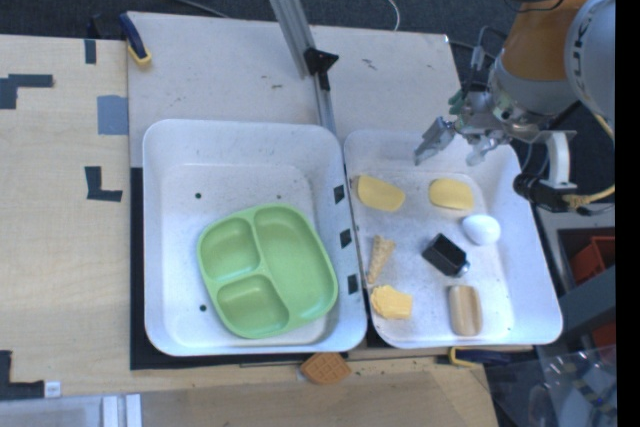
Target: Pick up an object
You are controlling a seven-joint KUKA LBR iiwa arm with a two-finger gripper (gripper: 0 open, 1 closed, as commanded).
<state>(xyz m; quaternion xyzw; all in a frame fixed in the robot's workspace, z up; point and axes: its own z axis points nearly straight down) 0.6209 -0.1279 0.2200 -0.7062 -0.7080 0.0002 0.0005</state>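
Your pincer [456,143] hangs with fingers spread, grasping nothing, over the right bin's [530,315] far edge. Just below it lie two yellow pieces [380,193], apart.

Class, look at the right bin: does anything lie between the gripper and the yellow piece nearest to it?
Nothing visible does. The gripper hangs over the right bin's far end, and only bare bin floor separates it from the yellow piece just below.

Six small objects [446,255] in right bin [530,310]
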